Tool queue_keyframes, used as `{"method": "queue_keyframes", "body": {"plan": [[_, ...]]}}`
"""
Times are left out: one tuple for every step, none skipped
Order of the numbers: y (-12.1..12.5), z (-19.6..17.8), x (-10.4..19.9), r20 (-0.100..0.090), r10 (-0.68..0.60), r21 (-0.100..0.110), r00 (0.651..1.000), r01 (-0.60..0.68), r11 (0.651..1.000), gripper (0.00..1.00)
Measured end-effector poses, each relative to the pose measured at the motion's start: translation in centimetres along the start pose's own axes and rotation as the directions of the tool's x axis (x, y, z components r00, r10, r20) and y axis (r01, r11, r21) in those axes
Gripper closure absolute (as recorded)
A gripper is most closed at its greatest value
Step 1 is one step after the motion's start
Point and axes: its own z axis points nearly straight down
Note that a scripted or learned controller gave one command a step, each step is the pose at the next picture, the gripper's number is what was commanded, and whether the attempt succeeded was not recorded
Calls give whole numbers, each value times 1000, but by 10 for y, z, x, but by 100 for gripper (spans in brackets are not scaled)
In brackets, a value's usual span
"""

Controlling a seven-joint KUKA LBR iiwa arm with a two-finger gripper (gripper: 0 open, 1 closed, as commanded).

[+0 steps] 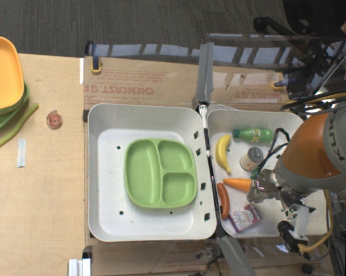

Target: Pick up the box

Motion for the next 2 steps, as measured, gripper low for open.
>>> {"method": "queue_keyframes", "body": {"plan": [[33, -84, 21, 3, -497, -5, 868, 497, 868, 100], [33, -84, 21, 4, -497, -6, 868, 497, 868, 0]]}}
